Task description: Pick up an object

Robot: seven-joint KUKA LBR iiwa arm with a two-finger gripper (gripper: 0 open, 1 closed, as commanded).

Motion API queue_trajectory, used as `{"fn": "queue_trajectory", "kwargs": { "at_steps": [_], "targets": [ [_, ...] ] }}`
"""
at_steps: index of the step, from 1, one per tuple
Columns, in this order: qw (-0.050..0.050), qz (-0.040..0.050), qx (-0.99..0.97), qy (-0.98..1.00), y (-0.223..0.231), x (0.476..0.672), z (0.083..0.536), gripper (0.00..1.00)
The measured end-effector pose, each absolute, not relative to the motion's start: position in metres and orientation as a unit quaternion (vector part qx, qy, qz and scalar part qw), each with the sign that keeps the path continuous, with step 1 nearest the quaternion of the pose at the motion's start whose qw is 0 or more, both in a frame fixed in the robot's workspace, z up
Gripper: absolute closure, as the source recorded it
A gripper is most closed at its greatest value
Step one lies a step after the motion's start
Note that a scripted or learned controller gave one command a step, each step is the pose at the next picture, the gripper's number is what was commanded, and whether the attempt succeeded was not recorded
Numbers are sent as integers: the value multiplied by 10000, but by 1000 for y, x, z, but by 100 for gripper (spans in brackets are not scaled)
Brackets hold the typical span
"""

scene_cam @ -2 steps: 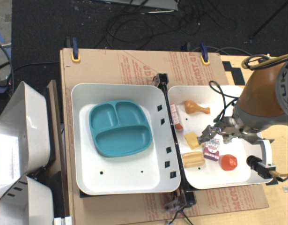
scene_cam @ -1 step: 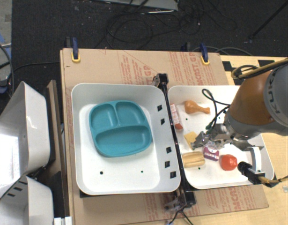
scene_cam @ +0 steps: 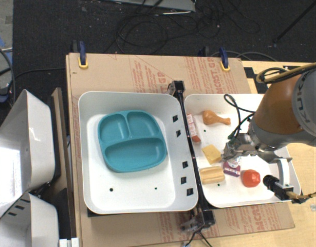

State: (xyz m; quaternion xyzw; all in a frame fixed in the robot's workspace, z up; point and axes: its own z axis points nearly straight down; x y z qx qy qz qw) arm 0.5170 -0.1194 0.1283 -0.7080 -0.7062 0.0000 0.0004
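While the tool [scene_cam: 234, 156] is sitting low in the right bin [scene_cam: 281, 197], whether it is wide or narrow cannot be told, since the wrist is covering it from above. A small purple-and-white item [scene_cam: 231, 169] is lying right under/just in front of the tool, prob. the pick target. The cheese wedge [scene_cam: 211, 153] is lying just to the tool's left, the bread piece [scene_cam: 211, 175] below-left, the red tomato [scene_cam: 251, 177] near its lower right, the chicken leg [scene_cam: 215, 118] farther up. Risk: w/ things crowding this close, the tool could be nudging the cheese or bread, or pinching two at once; the tomato, being round, is likely rolling off if clipped. The teal plate [scene_cam: 131, 140] is lying well apart, in the left bin [scene_cam: 91, 138].
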Motion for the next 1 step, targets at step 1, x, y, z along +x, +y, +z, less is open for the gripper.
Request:
{"fn": "queue_trajectory", "kwargs": {
  "at_steps": [1],
  "targets": [
    [-15,-10,-7062,-7080,-116,515,171,100]
  ]
}}
